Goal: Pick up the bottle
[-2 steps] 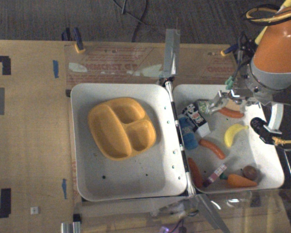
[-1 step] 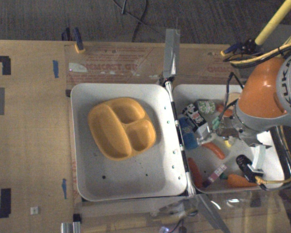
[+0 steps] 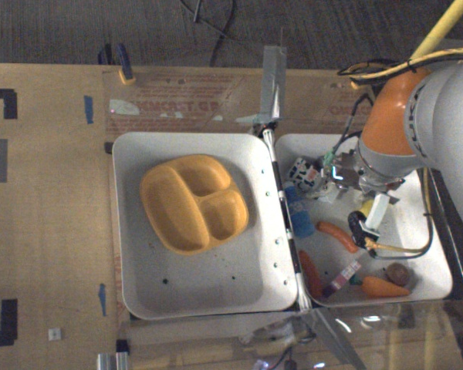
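Currently the arm [image 3: 417, 122] reaches in from the right over the right bin [image 3: 436, 230], its orange band above the wrist. Claw [image 3: 312, 177] sits low at the bin's upper left corner, close to the divider between the bins; can't tell how far open it is or whether it has anything, the end is a clutter of black and white parts. Bottle [image 3: 343, 274] looks like the small clear one with a pink/dark label, lying tilted near the bin's front edge, well apart from the claw. A long orange-red vegetable [image 3: 337, 236] lies mid-bin, another red one [image 3: 310, 274] along the left wall, a carrot [image 3: 384, 287] at the front right just beside the bottle, a brown round thing [image 3: 398, 273] behind it. Blue object [image 3: 299, 216] sits under the claw by the left wall. Left bin [image 3: 139, 284] holds a yellow divided plate [image 3: 193, 203], three compartments, upright. Both bins sit on the wood desk [image 3: 46, 206].
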You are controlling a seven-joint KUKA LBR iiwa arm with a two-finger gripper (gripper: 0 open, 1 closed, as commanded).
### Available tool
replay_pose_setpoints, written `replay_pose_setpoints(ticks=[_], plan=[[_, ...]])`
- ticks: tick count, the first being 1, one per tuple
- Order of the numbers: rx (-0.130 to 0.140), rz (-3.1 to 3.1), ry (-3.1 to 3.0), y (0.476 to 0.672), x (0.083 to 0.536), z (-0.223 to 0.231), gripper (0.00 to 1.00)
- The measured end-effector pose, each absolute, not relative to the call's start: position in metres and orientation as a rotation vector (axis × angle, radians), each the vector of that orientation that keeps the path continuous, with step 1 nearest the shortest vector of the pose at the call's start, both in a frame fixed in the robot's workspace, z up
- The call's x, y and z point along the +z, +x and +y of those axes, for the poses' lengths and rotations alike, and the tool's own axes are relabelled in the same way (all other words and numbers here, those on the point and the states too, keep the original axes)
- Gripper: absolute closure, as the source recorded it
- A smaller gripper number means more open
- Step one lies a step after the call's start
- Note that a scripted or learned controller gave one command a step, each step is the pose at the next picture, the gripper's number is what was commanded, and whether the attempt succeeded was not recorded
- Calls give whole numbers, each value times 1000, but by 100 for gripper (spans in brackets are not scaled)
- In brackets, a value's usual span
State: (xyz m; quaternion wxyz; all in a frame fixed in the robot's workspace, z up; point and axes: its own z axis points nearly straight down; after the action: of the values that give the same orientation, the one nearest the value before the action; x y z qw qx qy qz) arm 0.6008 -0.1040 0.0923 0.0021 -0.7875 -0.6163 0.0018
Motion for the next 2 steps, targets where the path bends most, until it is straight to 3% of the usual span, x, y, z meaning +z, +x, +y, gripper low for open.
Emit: replay_pose_setpoints(ticks=[1, 2], plan=[[-8, -1937, -2473, 604, 102, -102, 100], [-1, -1680, -2655, 616, 227, -36, 100]])
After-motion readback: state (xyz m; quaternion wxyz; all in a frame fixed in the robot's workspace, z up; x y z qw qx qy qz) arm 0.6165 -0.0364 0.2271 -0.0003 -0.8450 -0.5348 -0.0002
